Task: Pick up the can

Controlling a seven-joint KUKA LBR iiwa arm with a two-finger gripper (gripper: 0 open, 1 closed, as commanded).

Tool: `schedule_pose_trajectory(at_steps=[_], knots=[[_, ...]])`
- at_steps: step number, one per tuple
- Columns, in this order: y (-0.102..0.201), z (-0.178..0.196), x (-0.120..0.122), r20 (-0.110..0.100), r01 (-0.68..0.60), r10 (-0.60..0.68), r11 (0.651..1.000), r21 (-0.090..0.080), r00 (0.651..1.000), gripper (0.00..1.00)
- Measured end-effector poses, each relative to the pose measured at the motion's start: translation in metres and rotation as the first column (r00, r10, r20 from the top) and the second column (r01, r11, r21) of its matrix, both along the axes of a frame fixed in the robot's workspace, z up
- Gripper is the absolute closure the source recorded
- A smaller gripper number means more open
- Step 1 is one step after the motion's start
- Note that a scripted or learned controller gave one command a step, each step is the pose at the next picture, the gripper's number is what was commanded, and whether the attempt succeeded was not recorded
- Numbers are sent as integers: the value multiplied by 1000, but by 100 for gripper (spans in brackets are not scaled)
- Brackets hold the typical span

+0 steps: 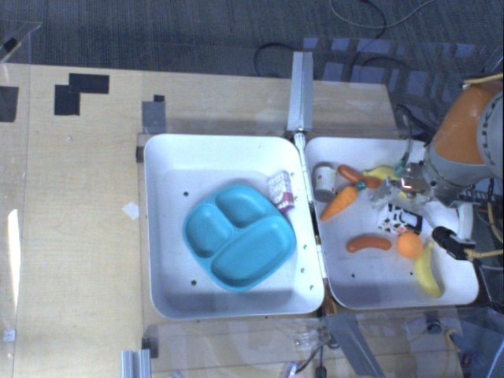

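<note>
I'm looking at the left bin [165,211] first, where a blue divided plate [240,235] is sitting near the middle and a small crumpled wrapper [281,190] is lying toward the bin's right wall. Moving into the right bin [457,294], I'm seeing the can [324,180] lying on its side up by the far left corner, just beside a carrot [340,201], with a sausage [368,244], an orange [409,246] and a banana [426,272] spreading toward the near right corner. The gripper [405,186] is hanging over the far right part of that bin, well apart from the can, and I cannot tell how its tool is set.
</note>
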State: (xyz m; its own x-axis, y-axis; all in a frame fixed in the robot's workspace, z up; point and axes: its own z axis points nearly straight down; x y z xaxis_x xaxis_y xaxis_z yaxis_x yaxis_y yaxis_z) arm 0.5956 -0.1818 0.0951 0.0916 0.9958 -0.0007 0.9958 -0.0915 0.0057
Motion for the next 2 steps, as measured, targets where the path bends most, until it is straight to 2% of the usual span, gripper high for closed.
schedule_pose_trajectory(at_steps=[1, 2], knots=[[1, 11, 2, 5, -2, 2, 1000, 0, 1000, 100], [48, 181, 41, 1, -252, 252, 968, -2, 968, 100]])
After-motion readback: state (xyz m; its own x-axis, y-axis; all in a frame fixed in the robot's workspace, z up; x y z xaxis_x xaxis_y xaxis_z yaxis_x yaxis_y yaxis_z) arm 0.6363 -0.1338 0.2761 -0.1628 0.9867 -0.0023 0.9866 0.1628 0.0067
